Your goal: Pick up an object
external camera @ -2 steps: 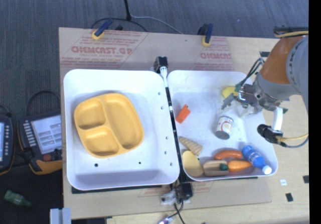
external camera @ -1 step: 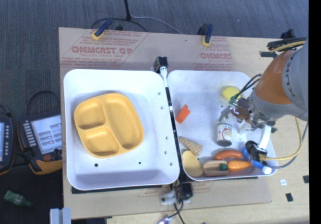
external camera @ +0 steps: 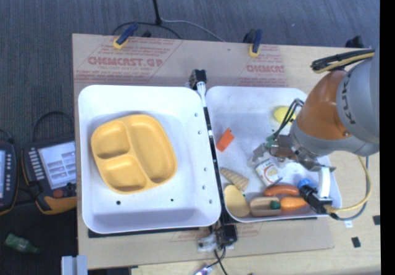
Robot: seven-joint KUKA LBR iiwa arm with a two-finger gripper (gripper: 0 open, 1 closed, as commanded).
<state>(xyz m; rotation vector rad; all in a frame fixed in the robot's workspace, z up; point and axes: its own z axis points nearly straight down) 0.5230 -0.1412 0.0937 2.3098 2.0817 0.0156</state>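
My gripper (external camera: 266, 151) hangs low in the right bin (external camera: 247, 104), just left of the grey and orange arm. Directly below it lies a small white item with a red mark (external camera: 268, 172); whether they touch is unclear. An orange wedge (external camera: 225, 139) lies to the gripper's left, and a yellow object (external camera: 281, 113) sits behind it, partly hidden by the arm. Along the front wall lie a ridged tan cone (external camera: 234, 176), a pale yellow round piece (external camera: 234, 201), a red sausage (external camera: 281, 191), an orange carrot shape (external camera: 291, 204) and a blue piece (external camera: 305, 184).
The left bin (external camera: 92, 206) holds a yellow divided plate (external camera: 131, 151). A black rail (external camera: 208, 132) runs between the two bins. The bench board (external camera: 123, 61) carries clamps at its back edge, and cables trail near the arm at the right.
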